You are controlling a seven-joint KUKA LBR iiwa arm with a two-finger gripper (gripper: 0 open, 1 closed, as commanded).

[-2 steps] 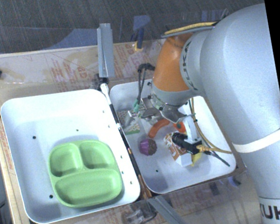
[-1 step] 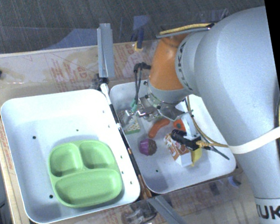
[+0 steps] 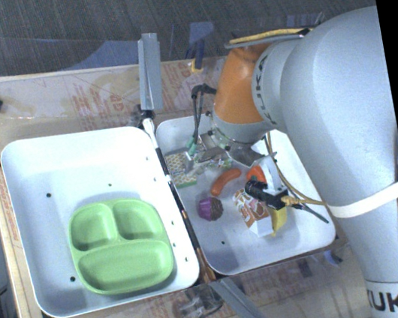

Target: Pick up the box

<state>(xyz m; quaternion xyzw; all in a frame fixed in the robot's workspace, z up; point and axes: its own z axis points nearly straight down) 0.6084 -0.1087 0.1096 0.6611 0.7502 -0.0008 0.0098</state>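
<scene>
The desk (image 3: 59,103) is carrying two shallow white bins side by side. In the left bin (image 3: 68,151), a green divided plate (image 3: 120,244) is lying flat towards the near edge, just inside the wall next to the other bin.

The grey arm (image 3: 329,116) is reaching over the right bin (image 3: 238,250) from its right edge, with the orange band (image 3: 240,98) hanging above the bin's far edge. The claw (image 3: 204,152) is hovering low over the far left corner of the right bin. From this slant it cannot be told whether the claw is wide or narrow, and nothing is showing inside its grasp.

Just beside the claw, a small patterned packet (image 3: 180,170) is lying against the wall that the right bin shares with the left one. The box (image 3: 250,210), a small white carton with orange print, is lying around the middle of the right bin, apart from the claw and nearer the bin's right edge. A yellow banana (image 3: 279,219) is lying just beside the box on its right, seemingly touching it. A purple round thing (image 3: 208,208) is sitting near the box on its left, towards the shared wall. An orange sausage-shaped thing (image 3: 224,181) is lying tilted between the claw and the box. A small red thing (image 3: 255,174) is showing just to its right, partly hidden.
</scene>
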